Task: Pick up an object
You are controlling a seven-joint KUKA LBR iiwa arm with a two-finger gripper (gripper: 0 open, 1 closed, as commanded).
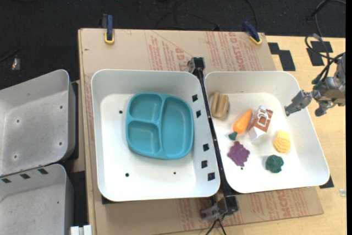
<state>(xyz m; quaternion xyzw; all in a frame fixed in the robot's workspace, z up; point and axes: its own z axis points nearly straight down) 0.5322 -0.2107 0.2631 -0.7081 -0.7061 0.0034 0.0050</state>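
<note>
The right bin (308, 173) holds several toy foods: a tan bread piece (219, 104), an orange carrot (242, 121), a small white and brown carton (262, 120), a yellow corn piece (282, 141), purple grapes (238, 153) and a green broccoli (274, 163). My gripper (307, 107) hovers over the bin's right rim, to the upper right of the carton. It is open, its two fingers spread apart with nothing between them. It touches none of the objects.
A teal divided plate (160, 125) lies in the left bin (104, 173). A divider with black clips runs between the bins. Both bins rest on a cardboard sheet (165, 47) clamped at the back. White trays (33, 118) sit at far left.
</note>
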